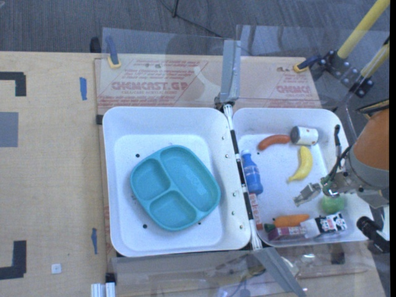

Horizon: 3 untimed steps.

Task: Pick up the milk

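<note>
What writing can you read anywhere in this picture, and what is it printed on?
"CHEMCAST", in faint red, repeated on the clear panel behind the left bin.
Red print on the panel behind the right bin: too faint to read.
Black-and-white carton: print too small to read.
Blue bottle: label too blurred to read.

We see a pale wooden bench [49,184] across the frame's left, grey carpeted floor [74,5] along the top.
</note>
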Motion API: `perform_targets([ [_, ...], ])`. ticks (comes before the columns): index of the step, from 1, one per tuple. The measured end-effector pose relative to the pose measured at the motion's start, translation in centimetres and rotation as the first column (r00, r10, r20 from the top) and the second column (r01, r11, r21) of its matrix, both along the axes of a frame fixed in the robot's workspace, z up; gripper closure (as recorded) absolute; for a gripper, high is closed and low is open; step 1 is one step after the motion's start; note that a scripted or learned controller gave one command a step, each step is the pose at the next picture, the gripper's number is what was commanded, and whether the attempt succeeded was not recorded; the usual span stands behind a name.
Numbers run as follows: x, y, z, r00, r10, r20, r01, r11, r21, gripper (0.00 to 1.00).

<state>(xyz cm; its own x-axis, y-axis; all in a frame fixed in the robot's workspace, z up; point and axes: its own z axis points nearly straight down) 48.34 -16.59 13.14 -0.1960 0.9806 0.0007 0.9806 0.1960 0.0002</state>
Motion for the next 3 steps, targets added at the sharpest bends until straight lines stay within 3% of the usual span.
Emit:
perform_targets([
  [1, 0.0, 0.0, 0.0, 1.000, 0.001, 0.000, -0.001, 1.000, 0.000, 0.00],
  [2, 1.2, -0.8, -4.3, 0.991, 0.137, 0.005, -0.137, 0.991, -0.001, 0.00],
  [3, 5.2, 1.0, 20.7, 0.999, -0.040, 0.003, 0.040, 0.999, -0.002, 0.00],
])
